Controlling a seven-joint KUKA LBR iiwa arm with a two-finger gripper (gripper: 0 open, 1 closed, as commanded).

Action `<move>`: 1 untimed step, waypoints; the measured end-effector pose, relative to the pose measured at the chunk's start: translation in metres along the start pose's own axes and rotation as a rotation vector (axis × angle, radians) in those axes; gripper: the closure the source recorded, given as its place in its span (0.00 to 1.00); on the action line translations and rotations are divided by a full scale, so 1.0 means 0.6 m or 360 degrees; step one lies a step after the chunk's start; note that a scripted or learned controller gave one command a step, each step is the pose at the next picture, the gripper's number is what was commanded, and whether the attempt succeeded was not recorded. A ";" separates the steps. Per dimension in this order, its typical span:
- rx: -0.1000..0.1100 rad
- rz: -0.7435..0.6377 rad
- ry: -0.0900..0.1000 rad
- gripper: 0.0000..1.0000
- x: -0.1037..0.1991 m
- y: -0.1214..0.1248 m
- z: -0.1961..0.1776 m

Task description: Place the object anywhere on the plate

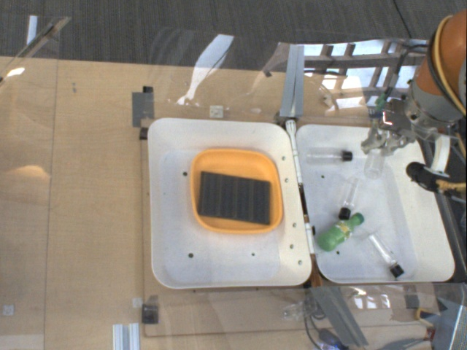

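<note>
a wooden bench [73, 195] is carrying 2 shallow white bins side by side, seen from above at a slant. the left bin [171, 246] is holding an orange plate [233, 160] with a dark ribbed rectangular mat [235, 197] lying across its middle. the right bin [423, 246] is holding several small things: a green bottle-shaped object [338, 233] is lying on its side near the bin's left wall, tilted, with its paler neck pointing up and to the right. 3 clear tubes with black caps are lying around it: tube 1 [328, 154] near the bin's top left, tube 2 [349, 198] just above the green object and about touching its neck end, and tube 3 [384, 254] lower right of it. the grey arm [445, 49] with its orange band is reaching in from the right, and the gripper [378, 146] is hanging over the upper part of the right bin, apart from the green object. whether the gripper is grasping anything cannot be told; a clear shape just below it is too blurred to identify. the raised walls between the 2 bins are standing between the green object and the plate.
</note>
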State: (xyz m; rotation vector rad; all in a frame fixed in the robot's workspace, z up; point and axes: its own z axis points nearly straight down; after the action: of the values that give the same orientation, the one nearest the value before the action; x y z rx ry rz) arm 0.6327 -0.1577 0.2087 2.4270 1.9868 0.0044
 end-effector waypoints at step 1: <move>0.0000 -0.0244 0.0004 1.00 0.128 0.038 -0.010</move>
State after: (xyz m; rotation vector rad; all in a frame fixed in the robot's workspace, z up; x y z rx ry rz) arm 0.6700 -0.0871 0.2148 2.2686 2.1675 0.0067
